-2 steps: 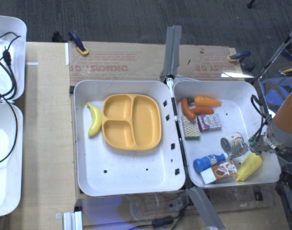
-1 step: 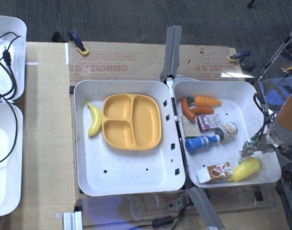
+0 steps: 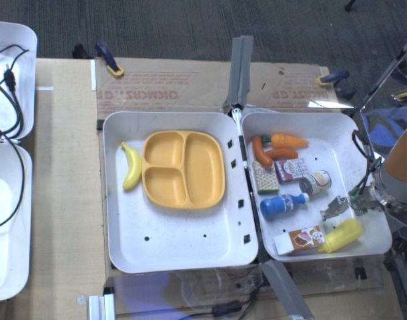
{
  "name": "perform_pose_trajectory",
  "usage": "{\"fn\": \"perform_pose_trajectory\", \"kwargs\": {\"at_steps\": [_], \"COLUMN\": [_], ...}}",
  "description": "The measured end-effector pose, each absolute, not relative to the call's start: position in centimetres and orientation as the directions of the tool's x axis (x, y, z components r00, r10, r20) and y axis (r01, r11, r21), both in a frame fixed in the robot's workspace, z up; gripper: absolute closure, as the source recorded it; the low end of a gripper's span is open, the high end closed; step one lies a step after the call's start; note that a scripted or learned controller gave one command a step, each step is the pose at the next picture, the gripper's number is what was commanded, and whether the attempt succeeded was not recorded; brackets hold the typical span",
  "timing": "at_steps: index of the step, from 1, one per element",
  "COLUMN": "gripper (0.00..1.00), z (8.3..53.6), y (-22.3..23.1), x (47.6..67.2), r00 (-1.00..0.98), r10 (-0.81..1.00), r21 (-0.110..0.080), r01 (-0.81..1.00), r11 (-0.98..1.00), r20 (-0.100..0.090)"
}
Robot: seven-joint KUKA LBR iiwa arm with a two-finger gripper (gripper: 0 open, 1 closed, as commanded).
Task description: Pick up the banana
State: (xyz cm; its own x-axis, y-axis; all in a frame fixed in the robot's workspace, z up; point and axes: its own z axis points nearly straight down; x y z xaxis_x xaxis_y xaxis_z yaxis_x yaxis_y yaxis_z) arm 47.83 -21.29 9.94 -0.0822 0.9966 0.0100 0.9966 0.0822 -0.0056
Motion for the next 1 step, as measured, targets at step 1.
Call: {"fn": "perform_pose_trajectory", "kwargs": {"at_steps": [1], "gripper": [0.0], "z": [9.94], "y": [-21.29], "x": [47.83], "r00": [-0.082], "r10": [0.997], "r21": [-0.006], "r01": [0.997], "r11": [0.082], "r20": [0.01]}}
